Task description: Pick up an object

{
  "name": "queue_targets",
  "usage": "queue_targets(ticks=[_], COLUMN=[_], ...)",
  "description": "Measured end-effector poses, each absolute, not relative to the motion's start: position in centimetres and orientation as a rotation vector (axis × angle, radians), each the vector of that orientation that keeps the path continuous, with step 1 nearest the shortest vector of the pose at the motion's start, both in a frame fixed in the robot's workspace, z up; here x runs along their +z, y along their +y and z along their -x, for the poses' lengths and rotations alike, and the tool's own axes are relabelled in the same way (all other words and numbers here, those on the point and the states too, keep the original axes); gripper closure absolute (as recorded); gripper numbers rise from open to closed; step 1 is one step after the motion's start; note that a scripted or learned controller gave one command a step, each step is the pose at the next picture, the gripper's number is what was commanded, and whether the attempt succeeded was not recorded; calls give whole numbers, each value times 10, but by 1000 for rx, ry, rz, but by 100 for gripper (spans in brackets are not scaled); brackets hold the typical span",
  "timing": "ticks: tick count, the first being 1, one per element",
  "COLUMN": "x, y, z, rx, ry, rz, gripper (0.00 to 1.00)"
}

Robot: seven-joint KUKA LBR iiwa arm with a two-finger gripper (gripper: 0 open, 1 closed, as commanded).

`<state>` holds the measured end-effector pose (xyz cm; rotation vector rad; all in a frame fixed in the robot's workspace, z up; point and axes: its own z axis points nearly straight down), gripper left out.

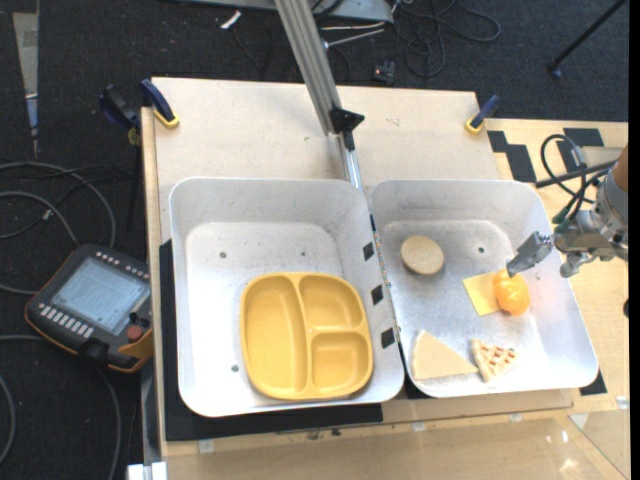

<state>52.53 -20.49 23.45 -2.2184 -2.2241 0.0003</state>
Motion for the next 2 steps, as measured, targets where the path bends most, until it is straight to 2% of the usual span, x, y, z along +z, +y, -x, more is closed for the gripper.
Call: queue_targets(ticks=[1, 2], x=[235, 191], y=[-205, -202], z=[-525, -526], rx=[0, 4], ry=[-2223, -2219], rz=[2220, 2218], gripper=[0, 0])
